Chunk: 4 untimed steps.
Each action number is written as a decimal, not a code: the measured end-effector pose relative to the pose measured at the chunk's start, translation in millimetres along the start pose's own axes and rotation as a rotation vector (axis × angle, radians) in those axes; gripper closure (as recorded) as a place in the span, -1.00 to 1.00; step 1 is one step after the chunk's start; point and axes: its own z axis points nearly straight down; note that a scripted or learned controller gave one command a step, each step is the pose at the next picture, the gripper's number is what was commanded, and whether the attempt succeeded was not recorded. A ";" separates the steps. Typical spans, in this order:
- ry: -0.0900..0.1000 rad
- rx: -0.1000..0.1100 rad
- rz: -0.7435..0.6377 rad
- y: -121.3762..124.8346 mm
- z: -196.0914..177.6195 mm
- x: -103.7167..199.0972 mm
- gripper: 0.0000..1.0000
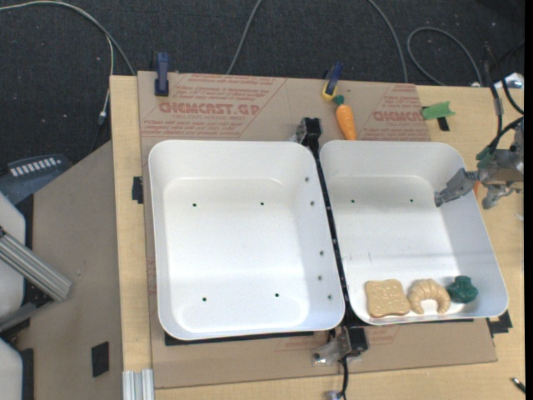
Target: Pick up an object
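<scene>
The 2 bins are shallow, glossy white plastic trays with rounded corners, set side by side on a brown cardboard sheet printed with red lettering. The left bin (166, 223) shows a bare floor with a few small dark dots. The right bin (400, 173) holds 3 small toy items lined up along its near edge: a square, tan, speckled cracker-like piece (386, 297), a pale, ridged croissant shape (429, 295) just beside it, and a small dark green lumpy piece (463, 289) touching the croissant, in the near right corner. Any of these 3 could be the object to pick; none is lifted. The gripper (454, 188) hangs over the right bin's far right wall, grey and metallic, well apart from the 3 toys; whether it is wide or narrow I cannot tell. On the cardboard past the bins' far edges lie an orange carrot toy (346, 121) and a green piece (436, 111).
</scene>
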 end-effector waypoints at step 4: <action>0.002 0.001 -0.005 -67.5 -25.0 201.9 -1.00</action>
